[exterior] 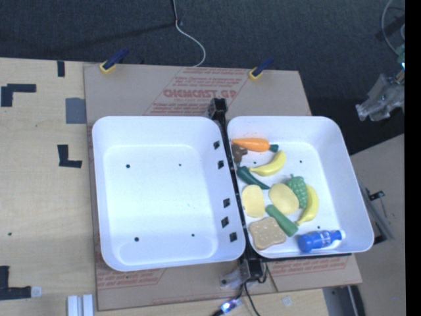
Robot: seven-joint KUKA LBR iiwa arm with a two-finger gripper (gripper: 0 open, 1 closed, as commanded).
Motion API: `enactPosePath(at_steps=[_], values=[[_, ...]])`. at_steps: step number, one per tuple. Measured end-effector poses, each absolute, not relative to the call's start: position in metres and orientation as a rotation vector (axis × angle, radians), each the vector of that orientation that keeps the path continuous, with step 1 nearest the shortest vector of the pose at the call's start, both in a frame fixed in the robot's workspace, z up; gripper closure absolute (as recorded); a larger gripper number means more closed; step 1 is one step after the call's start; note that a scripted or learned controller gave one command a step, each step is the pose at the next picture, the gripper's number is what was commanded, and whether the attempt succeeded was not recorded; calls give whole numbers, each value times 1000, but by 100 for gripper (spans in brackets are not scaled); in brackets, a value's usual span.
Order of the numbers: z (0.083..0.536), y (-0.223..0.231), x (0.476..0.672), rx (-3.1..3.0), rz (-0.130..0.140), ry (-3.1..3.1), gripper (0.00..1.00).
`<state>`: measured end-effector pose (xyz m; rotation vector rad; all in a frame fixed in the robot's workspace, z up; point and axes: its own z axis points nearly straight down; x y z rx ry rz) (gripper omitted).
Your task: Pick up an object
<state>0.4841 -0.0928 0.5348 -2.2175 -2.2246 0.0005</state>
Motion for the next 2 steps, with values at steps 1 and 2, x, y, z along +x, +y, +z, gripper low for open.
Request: enactPosePath(at_steps=[1, 2], values=[[535, -64, 484, -2217, 1, -2225, 100], [535, -40, 484, -2218, 1, -2224, 100]])
